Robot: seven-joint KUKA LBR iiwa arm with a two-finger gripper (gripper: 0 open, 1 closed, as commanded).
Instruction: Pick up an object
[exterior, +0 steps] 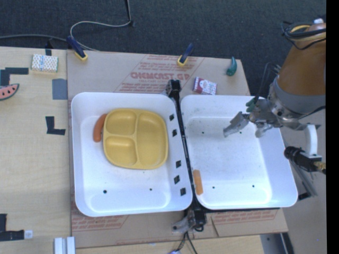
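Two glossy white bins; smooth yellow sectioned tray, round-cornered, in left.

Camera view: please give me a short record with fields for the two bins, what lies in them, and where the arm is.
left bin: shallow white bin
in left bin: yellow plastic divided plate; orange sausage-shaped piece against the plate's left edge
right bin: shallow white bin
in right bin: small orange carrot-like piece at the left wall
gripper: over the right bin's upper part, holding nothing visible

Gripper hangs over the right bin, fingers spread, nothing in them. Yellow divided plate and a hot dog in the left bin.
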